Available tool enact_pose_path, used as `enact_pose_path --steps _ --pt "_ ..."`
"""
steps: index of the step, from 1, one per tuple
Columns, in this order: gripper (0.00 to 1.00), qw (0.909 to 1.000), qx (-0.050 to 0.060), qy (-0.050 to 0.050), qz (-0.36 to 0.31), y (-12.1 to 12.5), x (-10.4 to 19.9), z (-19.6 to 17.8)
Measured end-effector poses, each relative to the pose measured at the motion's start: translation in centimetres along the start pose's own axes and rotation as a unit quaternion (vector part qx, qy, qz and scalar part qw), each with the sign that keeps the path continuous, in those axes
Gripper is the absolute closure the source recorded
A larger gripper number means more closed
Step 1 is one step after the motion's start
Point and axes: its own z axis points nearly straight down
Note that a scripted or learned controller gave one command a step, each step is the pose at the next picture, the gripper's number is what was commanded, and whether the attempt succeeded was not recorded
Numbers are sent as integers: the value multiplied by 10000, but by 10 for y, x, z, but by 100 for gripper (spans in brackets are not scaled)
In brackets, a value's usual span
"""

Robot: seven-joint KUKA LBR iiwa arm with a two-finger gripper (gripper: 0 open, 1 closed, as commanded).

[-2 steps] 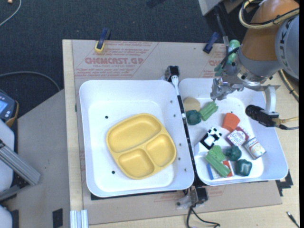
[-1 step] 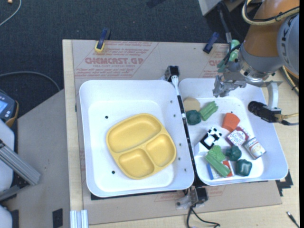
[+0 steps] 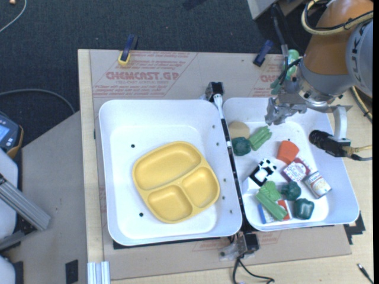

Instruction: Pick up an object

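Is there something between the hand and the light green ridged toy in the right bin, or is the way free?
Nothing visible stands between them. The hand hovers just above and right of the light green ridged toy, with bare white bin floor between. A tan round piece and a dark green piece lie on the toy's left.

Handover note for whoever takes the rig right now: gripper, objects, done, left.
Gripper: above the far-left part of the right white bin, close over the light green ridged toy; nothing seen between its fingers, and open or shut cannot be told.
Objects: all in the right bin, including a tan round piece, an orange block, a black-and-white toy and a small labelled can.
The left white bin holds the yellow divided plate.
Done: nothing lifted.
Left: grasp and lift one object.
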Motion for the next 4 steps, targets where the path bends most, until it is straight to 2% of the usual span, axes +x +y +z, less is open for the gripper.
enact_pose_path --steps 1,2,3,4 --pt "100 10000 -36 -5 -10 3 0 -20" --pt "100 10000 6 1 -7 5 8 0" --pt "100 10000 2 3 1 -8 6 -11" --pt "100 10000 -31 -8 -3 8 -4 -15"
